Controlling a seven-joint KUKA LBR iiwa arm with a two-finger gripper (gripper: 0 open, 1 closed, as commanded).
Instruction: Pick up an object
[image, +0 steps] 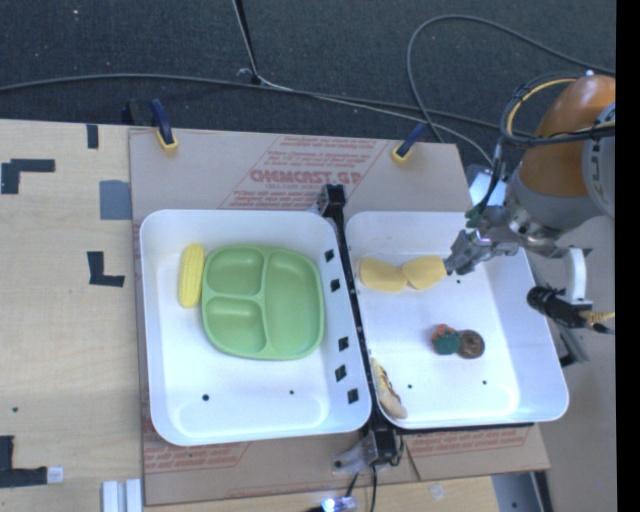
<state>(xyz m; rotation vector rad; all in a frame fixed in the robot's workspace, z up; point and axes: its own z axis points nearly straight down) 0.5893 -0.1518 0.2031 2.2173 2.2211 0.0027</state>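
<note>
You look down from one fixed camera above the surface (60, 330), tilted at a slant and set far enough back to take in both white bins (160, 400). The claw (462, 258) sits right of centre, the bins spreading mostly to its left.

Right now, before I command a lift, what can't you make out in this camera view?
- Gripper: fingers too small and dark to read beside the yellow piece; contact unclear.
- Small round object in the right bin: too blurred to identify.
- Item at the divider: small and partly hidden by the bin rim.
</note>
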